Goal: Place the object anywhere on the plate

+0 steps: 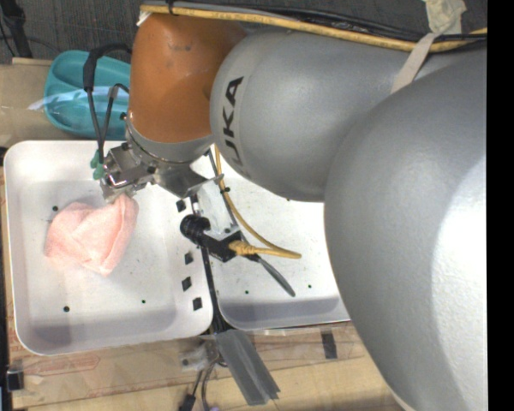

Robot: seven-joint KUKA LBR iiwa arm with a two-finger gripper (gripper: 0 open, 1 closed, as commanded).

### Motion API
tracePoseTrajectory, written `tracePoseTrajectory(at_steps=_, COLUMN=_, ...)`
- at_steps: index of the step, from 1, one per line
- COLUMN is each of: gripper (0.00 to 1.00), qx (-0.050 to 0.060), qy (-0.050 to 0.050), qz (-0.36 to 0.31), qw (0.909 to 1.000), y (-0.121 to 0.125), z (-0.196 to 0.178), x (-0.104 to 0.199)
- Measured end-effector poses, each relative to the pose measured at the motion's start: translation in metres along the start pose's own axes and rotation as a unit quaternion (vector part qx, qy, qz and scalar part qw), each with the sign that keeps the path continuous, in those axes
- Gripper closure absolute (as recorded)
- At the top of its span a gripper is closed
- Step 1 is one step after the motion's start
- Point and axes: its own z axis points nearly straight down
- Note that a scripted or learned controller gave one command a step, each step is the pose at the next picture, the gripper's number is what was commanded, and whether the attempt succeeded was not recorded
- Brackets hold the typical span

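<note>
Camera view: grey arm with orange band [176,67] reaches over the left shallow white bin [34,315].
Its two-finger gripper [118,178] sits at the upper edge of a soft pink cloth-like object [92,234] lying in that bin; how the gripper is set cannot be made out.

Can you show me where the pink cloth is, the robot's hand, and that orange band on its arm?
pink cloth [92,234]: camera view, middle of the crumpled fabric in the left bin.
hand [120,176]: camera view, the metal end just above the cloth.
orange band [173,67]: camera view, centre of its curved surface.
</note>
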Motion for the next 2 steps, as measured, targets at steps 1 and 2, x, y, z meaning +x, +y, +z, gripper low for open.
tracePoseTrajectory(at_steps=1, gripper=1.0, qx=0.0, qy=0.0, qz=0.01, qw=0.9999, y=0.093, z=0.016, x=-0.002)
tracePoseTrajectory(at_steps=2, gripper=1.0, qx=0.0, qy=0.0, qz=-0.125, qw=0.9922, y=0.029, z=0.031, x=-0.012)
